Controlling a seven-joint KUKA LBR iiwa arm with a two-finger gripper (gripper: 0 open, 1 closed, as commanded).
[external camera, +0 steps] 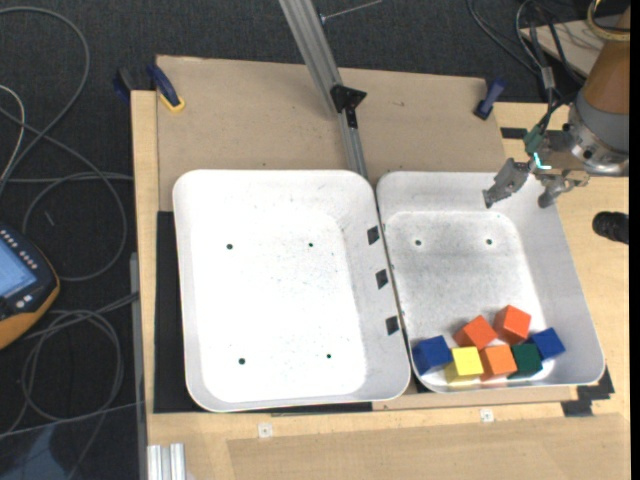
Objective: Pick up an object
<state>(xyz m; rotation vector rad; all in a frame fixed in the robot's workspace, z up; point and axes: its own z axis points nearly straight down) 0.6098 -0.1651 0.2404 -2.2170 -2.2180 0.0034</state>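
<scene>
Above the right bin's [560,258] far rim, the gripper [524,186] hangs with its two fingers spread and nothing between them, well apart from anything it might lift. Its targets, the blocks [487,348], sit bunched in that bin's near corner: two blue, three orange, one yellow, one green, touching one another, probably because the floor slopes that way. Such crowding leaves little room for fingers to slip down beside any one block. Beside it, the left bin [190,268] shows bare white floor. No pick has yet begun.
</scene>
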